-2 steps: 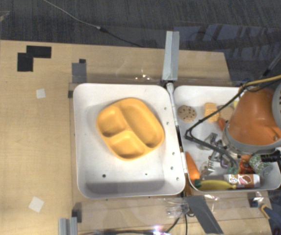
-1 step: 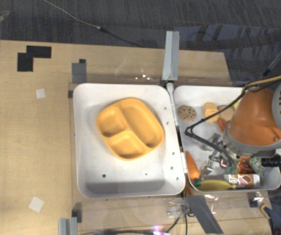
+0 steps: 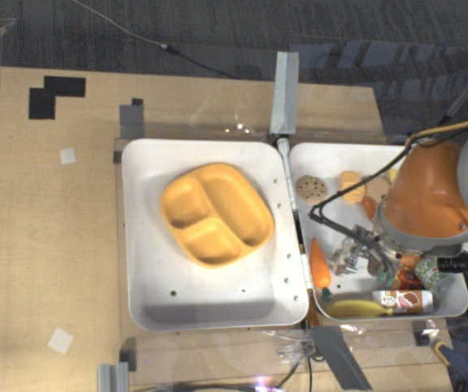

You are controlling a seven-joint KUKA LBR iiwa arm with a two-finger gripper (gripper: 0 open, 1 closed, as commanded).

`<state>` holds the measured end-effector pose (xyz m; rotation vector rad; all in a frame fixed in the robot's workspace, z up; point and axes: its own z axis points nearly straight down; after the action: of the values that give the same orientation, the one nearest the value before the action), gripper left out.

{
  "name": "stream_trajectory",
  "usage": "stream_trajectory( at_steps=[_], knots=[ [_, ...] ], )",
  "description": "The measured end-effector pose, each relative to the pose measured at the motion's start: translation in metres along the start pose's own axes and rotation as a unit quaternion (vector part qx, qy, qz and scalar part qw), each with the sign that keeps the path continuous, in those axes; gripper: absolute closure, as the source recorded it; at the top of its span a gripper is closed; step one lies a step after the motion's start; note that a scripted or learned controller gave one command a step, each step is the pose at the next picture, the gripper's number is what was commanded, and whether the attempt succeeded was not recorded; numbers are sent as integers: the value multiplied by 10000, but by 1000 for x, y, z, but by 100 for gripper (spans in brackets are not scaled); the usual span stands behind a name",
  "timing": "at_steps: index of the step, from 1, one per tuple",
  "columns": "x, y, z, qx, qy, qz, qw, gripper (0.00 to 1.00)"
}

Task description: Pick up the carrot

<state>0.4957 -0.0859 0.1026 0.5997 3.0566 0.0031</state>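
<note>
Right bin (image 3: 462, 300): I am seeing the carrot (image 3: 320, 265) lying along its left wall, above the banana (image 3: 354, 308). Gripper (image 3: 356, 256) is hovering just right of the carrot; finger state, I cannot tell. Left bin (image 3: 148, 300): yellow divided plate (image 3: 216, 213).

Small, slim orange carrot (image 3: 319, 265), smooth and plastic-looking, tapered at the upper end. Lying flat on the floor of the right-hand shallow white bin (image 3: 454, 305), hard against that bin's left wall. Long axis running nearly up and down the view, tilted slightly, narrow tip toward the far side, thicker end toward the near corner. Resting free, fully in sight, just above the left end of a yellow banana (image 3: 354, 308).
</note>
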Motion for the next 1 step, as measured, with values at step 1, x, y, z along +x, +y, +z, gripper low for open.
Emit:
stream_trajectory(
  at_steps=[1],
  knots=[
    [6,53,-84,-13,66,-2811,9596,100]
  ],
)
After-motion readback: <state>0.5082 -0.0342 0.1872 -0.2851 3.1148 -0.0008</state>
